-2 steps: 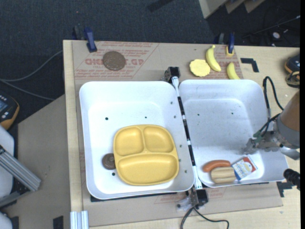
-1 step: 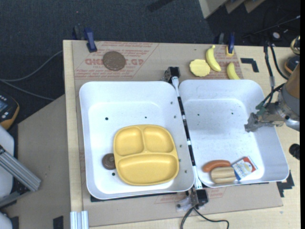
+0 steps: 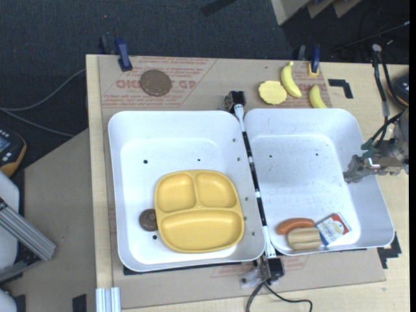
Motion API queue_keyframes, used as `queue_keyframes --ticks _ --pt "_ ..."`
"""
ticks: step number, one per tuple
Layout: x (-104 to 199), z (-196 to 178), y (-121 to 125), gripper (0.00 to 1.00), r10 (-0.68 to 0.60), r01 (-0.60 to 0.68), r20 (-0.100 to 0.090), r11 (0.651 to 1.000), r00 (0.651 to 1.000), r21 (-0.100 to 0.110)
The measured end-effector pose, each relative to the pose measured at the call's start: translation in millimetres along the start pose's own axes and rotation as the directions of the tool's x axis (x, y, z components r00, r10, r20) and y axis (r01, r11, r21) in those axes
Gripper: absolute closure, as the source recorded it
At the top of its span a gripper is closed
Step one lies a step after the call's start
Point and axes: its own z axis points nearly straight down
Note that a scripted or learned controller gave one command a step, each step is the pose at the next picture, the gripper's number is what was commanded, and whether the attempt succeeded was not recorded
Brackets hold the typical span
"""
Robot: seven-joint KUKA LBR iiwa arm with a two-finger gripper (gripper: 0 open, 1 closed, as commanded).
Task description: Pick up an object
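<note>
The right bin (image 3: 305, 148) holds a red sausage (image 3: 295, 225), a tan bun (image 3: 303, 239) and a small white, red and blue carton (image 3: 333, 228), all bunched in its near right corner. In the left bin (image 3: 130, 142) lies a yellow divided plate (image 3: 197, 210) with a brown round cookie (image 3: 148, 220) at its left edge. My gripper (image 3: 361, 167) hovers at the right bin's right rim, well behind the carton and apart from every object. Nothing shows in it.
Behind the bins, on the cardboard bench top, lie a brown disc (image 3: 155, 82), a yellow round piece (image 3: 272, 92) and two toy bananas (image 3: 291, 80) (image 3: 317, 97). Black clips (image 3: 235, 101) join the bins at their shared edge. Cables hang at the far right.
</note>
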Motion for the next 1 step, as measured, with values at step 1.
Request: queue_keyframes --ticks 1 --pt "33.3 102.8 9.7 1.00 -0.001 0.002 -0.006 1.000 1.000 0.016"
